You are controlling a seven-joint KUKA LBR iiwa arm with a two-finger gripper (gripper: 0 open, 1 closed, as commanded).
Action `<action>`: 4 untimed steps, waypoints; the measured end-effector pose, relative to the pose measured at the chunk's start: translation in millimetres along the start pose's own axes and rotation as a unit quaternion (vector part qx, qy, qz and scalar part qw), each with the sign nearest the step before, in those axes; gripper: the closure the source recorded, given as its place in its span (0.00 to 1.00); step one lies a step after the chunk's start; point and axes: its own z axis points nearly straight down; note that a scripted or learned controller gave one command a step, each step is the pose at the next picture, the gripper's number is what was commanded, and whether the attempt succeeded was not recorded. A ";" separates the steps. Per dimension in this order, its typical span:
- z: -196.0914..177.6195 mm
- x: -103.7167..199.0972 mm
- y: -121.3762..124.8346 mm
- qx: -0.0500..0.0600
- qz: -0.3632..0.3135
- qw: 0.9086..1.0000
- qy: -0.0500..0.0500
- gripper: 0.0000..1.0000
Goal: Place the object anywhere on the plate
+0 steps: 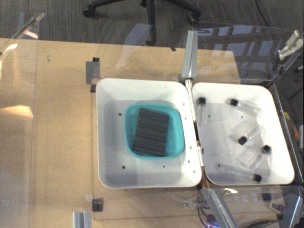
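Inside the left white bin (109,175) we note 1 dark ribbed rectangular block (151,132) lying flat on the teal square plate (177,141); placement looks done. Claw state: cannot tell. Right bin (280,175) holds perhaps 5 clear black-capped vials (251,136).

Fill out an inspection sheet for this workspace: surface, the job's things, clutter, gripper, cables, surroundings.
Surface: wooden bench bearing two shallow white bins side by side, left bin and right bin.
Job's things: teal plate in the left bin, with a dark ribbed block lying flat on it, wholly inside the rim.
Clutter: several clear vials with black caps scattered in the right bin.
Gripper: nothing seen.
Cables: thin wires below the seam between the bins.
Surroundings: grey carpet and an office chair base beyond the bench.
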 end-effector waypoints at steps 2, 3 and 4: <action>-0.2 15.7 -95.1 0.002 0.147 0.989 0.000 0.00; 0.5 22.2 -113.2 0.002 0.222 0.975 0.000 0.00; -0.2 30.5 -136.8 0.002 0.255 0.967 0.000 0.00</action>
